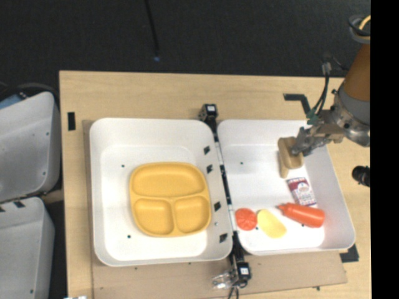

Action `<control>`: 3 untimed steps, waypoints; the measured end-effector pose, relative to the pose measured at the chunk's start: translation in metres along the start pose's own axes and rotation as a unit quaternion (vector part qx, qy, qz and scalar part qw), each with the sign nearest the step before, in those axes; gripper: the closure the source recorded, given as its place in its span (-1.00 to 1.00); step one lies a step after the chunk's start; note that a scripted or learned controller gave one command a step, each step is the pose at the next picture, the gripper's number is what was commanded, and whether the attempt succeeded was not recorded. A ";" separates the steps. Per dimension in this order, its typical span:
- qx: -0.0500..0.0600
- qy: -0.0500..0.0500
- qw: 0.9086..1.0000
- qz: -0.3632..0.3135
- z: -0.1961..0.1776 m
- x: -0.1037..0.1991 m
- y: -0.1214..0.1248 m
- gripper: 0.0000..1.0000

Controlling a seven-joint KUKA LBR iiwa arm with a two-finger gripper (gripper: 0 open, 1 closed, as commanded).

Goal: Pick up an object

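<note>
I'm seeing even, diffuse overhead light, no hard shadows. The white bins point(156, 136) run bright, near blown out, and the floor beyond the counter point(137, 95) goes almost black. Whole frame is soft, low-res.

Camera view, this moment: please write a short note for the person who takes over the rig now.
Gripper: down in the right bin, at the tan block near its far side; I cannot tell if the fingers are open or shut, or if they grip it.
Also in the right bin: small red-and-white packet, orange carrot-like toy, yellow piece, red round piece.
Left bin: yellow divided plate.
Done: nothing lifted.
Left: grasp and raise one object.
</note>
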State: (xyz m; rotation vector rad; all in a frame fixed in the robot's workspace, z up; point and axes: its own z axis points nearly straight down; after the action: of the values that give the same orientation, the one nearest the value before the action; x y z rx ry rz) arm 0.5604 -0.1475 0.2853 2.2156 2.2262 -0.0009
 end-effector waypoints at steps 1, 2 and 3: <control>0.001 0.000 1.000 0.000 0.015 0.045 0.019 1.00; -0.001 0.000 1.000 0.000 0.010 0.091 0.032 1.00; 0.000 0.000 1.000 0.000 0.024 0.136 0.041 1.00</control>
State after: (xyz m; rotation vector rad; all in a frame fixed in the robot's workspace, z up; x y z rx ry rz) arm 0.6008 -0.0118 0.2616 2.2155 2.2278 -0.0010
